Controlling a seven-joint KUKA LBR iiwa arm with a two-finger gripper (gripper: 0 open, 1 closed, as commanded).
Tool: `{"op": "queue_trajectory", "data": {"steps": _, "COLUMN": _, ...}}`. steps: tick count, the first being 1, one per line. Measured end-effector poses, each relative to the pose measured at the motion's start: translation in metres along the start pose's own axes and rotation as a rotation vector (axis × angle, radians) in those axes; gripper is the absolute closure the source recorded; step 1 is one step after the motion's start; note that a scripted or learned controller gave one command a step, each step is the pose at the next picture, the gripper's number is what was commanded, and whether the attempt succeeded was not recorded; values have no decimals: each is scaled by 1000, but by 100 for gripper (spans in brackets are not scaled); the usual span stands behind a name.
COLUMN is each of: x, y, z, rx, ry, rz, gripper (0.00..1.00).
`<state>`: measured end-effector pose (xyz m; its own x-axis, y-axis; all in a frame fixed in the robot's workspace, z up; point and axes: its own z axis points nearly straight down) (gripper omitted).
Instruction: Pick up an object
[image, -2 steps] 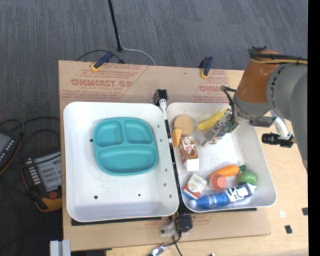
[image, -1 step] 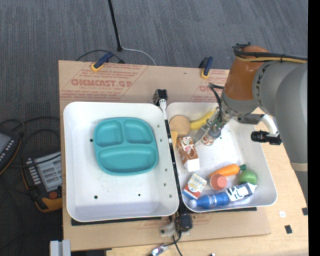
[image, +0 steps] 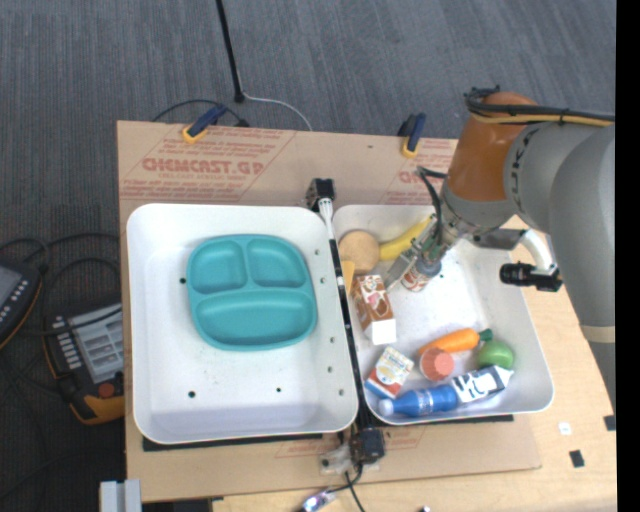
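Observation:
My gripper (image: 418, 265) reaches down into the back of the right bin (image: 520, 310), just right of a yellow banana (image: 398, 244) and a tan round object (image: 358, 248). A small red and white thing (image: 414, 283) lies right at its tip; whether it is gripped is unclear. A small red and white carton (image: 373, 305) stands just left of the gripper. Along the bin's front lie an orange carrot (image: 458, 340), a green fruit (image: 496, 353), a red round item (image: 436, 364), a blue bottle (image: 420, 402) and a blue and white carton (image: 481, 384).
The left bin (image: 160, 390) holds a teal divided plate (image: 251, 291). A small red carton (image: 391, 371) lies at the right bin's front left. Yellow clamps (image: 205, 122) hold the board's far edge. The arm's orange band (image: 482, 150) rises above the right bin.

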<state>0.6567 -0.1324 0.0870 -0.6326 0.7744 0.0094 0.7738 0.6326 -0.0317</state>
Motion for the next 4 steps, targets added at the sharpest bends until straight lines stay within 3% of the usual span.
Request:
{"op": "queue_trajectory", "data": {"steps": 2, "x": 7, "y": 9, "z": -1, "rx": -1, "ry": -10, "rz": 92, "gripper": 0}}
{"op": "queue_trajectory", "data": {"steps": 3, "x": 8, "y": 15, "z": 0, "rx": 1, "ry": -4, "rz": -15, "gripper": 0}}
{"op": "queue_trajectory", "data": {"steps": 4, "x": 8, "y": 17, "z": 0, "rx": -2, "ry": -4, "rz": -16, "gripper": 0}}
